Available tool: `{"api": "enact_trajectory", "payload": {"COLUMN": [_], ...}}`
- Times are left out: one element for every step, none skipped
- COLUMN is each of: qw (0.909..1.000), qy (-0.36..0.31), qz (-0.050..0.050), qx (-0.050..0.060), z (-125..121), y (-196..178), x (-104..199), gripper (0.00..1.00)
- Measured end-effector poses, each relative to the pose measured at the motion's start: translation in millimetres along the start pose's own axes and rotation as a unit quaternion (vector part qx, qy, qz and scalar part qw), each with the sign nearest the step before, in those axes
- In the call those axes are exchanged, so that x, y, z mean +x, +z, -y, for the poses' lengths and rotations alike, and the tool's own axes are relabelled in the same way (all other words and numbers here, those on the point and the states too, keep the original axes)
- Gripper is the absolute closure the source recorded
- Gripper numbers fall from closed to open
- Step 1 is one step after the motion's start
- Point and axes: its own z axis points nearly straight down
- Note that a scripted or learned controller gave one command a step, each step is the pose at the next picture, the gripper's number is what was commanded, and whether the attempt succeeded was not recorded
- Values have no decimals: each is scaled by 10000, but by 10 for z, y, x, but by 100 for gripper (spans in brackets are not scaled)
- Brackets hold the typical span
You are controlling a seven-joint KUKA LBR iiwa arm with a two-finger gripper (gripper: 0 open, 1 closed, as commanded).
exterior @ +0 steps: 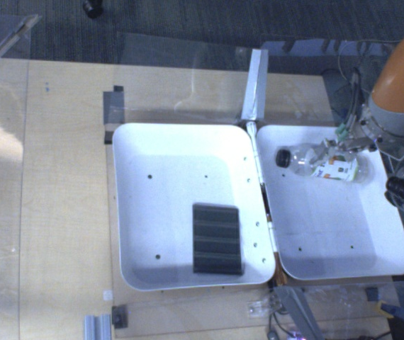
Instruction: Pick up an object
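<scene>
One clear plastic bottle [317, 161] with a black cap lies on its side in the right bin [344, 257]; its label is too small to read. One black ribbed block [217, 239] lies in the left bin [152, 190]. The gripper [351, 142] sits at the bottle's far end.

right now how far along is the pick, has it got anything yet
Nothing looks picked yet. The black ribbed block lies flat in the left bin, and the clear plastic bottle lies on its side at the far end of the right bin. The arm hangs over the right bin's far corner beside the bottle; its grip cannot be made out. Grasping and lifting are left.
</scene>
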Motion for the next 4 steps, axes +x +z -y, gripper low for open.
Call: {"api": "enact_trajectory", "payload": {"qw": [9963,9927,9918,9908], "qy": [-856,-1182,-1265,-1342], "qz": [-36,-133,-90,-131], "qx": [-6,204,140,149], "z": [-336,-523,-497,-514], "y": [877,941,940,944], "x": [-300,-325,-306,-332], "gripper": [0,0,0,0]}}
